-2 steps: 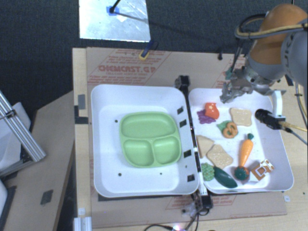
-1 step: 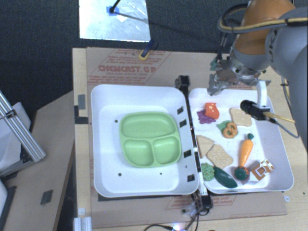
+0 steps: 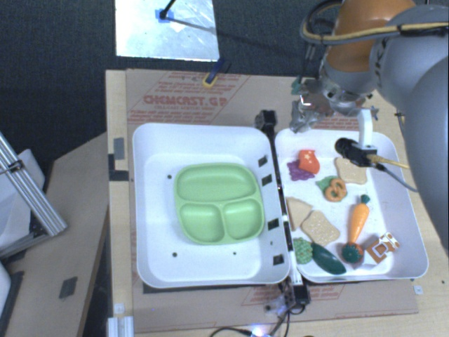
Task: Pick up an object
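My pincer (image 3: 303, 121) hangs over the far left corner of the right bin (image 3: 410, 209); I cannot tell its state. The red toy (image 3: 308, 161) lies just nearer than it, inside that bin, so I must descend slightly toward the camera.

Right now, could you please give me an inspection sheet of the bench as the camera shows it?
Surface: two white bins side by side; left bin, right bin, on printed cardboard.
Job's things: toy foods in the right bin, among them a carrot, a red piece, bread slices, a dark green piece.
Clutter: green divided tray in the left bin.
Grippers: gripper over the right bin's far left corner, above the food; finger state unclear.
Cables: dark hoses looped beside the orange band.
Surroundings: foil sheet beyond the bench; metal frame at left.
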Robot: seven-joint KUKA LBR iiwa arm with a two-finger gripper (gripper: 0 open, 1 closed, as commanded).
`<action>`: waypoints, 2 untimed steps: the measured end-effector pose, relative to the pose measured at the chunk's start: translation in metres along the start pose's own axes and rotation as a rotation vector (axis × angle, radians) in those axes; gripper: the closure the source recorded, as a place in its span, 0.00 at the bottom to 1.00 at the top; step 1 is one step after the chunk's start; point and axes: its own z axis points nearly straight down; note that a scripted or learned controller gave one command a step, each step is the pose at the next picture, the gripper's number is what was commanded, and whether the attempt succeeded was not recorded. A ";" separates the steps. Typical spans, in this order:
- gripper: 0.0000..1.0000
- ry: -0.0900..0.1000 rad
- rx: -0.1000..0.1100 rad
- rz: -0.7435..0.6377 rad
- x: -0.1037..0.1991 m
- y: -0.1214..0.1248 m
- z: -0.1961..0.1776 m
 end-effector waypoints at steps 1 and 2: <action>1.00 -0.002 0.002 0.007 -0.010 -0.002 0.016; 1.00 -0.001 0.000 0.002 0.000 -0.002 0.004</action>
